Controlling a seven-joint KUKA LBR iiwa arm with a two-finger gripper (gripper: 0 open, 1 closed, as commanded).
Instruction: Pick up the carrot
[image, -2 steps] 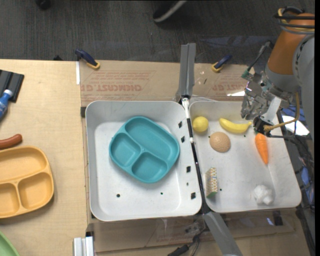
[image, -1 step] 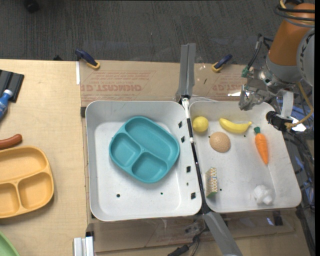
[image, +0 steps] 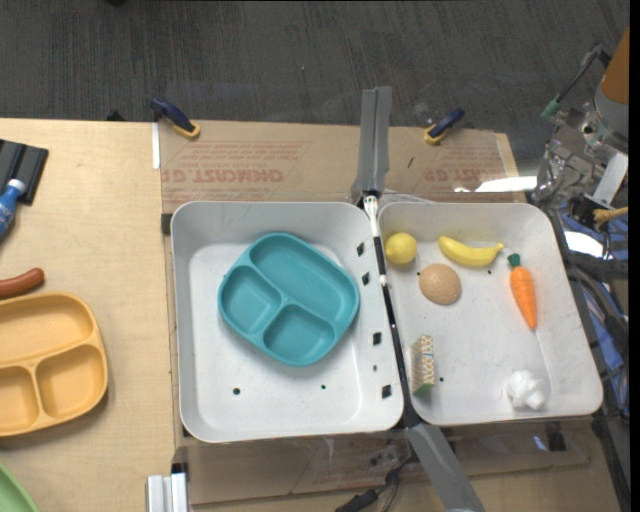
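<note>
Carrot (image: 523, 291) lies in the right bin (image: 560, 395), near its right edge, green top pointing to the far edge. Beside it are a banana (image: 470, 250), a lemon (image: 401, 248) and an egg (image: 439, 283). A blue plate (image: 288, 298) sits in the left bin (image: 200, 400). The arm (image: 590, 150) is past the right bin's far right corner. I cannot tell if its grabber is open.

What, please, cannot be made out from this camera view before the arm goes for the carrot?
- Gripper: in the camera view it sits at the right edge amid cables and glare, so its state is unreadable.
- White lump in the right bin: too small and washed out to identify.
- Patterned packet: its print is too small to read.
- Orange tray: cut off by the left edge.
- Carrot: plainly visible.
</note>
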